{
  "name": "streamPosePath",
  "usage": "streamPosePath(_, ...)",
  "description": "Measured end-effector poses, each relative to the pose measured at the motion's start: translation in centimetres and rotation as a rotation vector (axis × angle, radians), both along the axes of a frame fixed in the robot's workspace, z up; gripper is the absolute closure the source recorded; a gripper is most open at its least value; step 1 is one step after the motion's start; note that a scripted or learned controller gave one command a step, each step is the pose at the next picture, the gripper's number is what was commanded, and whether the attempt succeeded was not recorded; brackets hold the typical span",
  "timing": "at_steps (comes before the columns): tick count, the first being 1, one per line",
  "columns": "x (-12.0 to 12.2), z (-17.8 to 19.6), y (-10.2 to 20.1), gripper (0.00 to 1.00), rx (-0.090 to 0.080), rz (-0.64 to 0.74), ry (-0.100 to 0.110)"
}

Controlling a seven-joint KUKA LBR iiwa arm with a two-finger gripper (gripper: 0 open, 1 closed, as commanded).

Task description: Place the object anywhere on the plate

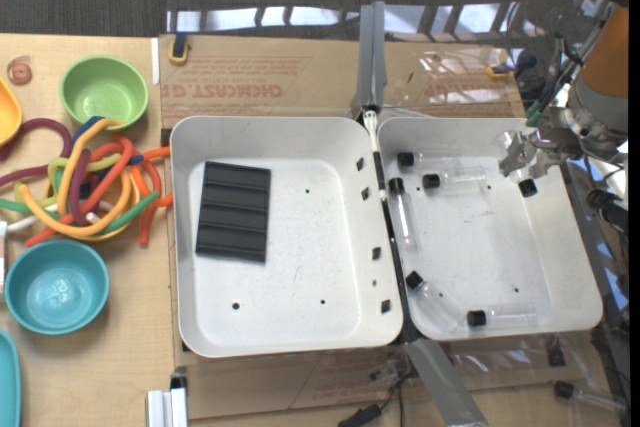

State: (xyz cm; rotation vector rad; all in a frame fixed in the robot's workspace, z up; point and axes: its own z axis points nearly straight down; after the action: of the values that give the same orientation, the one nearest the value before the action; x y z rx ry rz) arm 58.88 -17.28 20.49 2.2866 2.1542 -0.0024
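Observation:
A black ribbed rectangular slab [233,211] lies flat in the left part of the left bin [290,330]. In the right bin [500,245] lie several small black-capped pieces, some with clear bodies: one [431,181] at the upper left, one [476,318] near the front rim, and one [527,186] at the upper right. My gripper [522,157] hangs over the right bin's upper right corner, just above that last piece. Nothing can be made out in its grasp.
To the left of the bins the wooden table holds a green bowl [103,91], a teal bowl [56,286] and a tangle of coloured cords [90,185]. Cardboard [260,80] lies behind the bins. The arm's orange band [608,65] stands at the far right.

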Motion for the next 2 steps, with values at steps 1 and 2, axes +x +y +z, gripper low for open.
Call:
streamPosePath(1, -7.4, -5.1, -1.0, 1.0, 0.002, 0.168, 0.002)
streamPosePath(2, -4.2, -3.9, -4.9, 1.0, 0.001, 0.213, -0.001)
